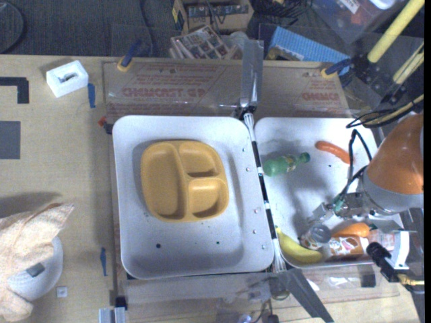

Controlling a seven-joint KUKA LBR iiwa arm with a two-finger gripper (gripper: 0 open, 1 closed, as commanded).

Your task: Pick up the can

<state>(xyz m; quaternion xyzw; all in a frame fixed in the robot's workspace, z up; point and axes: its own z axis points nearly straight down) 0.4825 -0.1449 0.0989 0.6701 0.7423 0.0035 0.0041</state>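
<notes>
The can (pixel 315 235) is a small silvery object lying near the front of the right bin (pixel 296 187). It touches the banana (pixel 296 249) on its left and an orange and white packet (pixel 347 245) on its right. My gripper (pixel 331 211) hangs low over the right bin, just behind and to the right of the can and very close to it. The grey arm with its orange band (pixel 401 163) reaches in from the right and hides the bin's right side.
A green bottle (pixel 284 163) lies at the right bin's left wall, and an orange carrot-like piece (pixel 333 151) lies at its back. The left bin (pixel 128 200) holds a yellow divided tray (pixel 184 179). Cloth and a white box lie on the bench at the left.
</notes>
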